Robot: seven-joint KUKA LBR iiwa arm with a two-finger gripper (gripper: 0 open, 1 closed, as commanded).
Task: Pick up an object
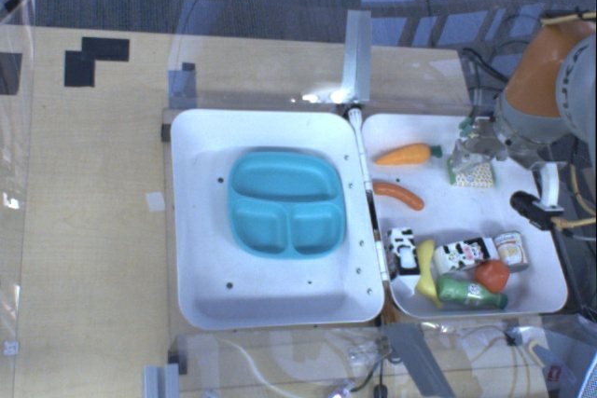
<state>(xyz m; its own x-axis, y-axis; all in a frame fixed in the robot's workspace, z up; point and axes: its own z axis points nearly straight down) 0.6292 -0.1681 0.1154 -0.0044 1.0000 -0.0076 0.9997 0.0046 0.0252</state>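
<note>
The gripper (471,156) hangs low in the right bin (557,294), directly over a small pale speckled packet (474,174); whether the jaws are spread or pressed together cannot be told. Judged from this, the approach step is in hand. Next comes closing squarely on the packet, clear of the carrot (403,155) beside the jaws.

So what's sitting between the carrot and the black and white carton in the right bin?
In the camera view, the orange sausage lies between the carrot above and the black and white carton below, with bare white bin floor on either side of it.
</note>
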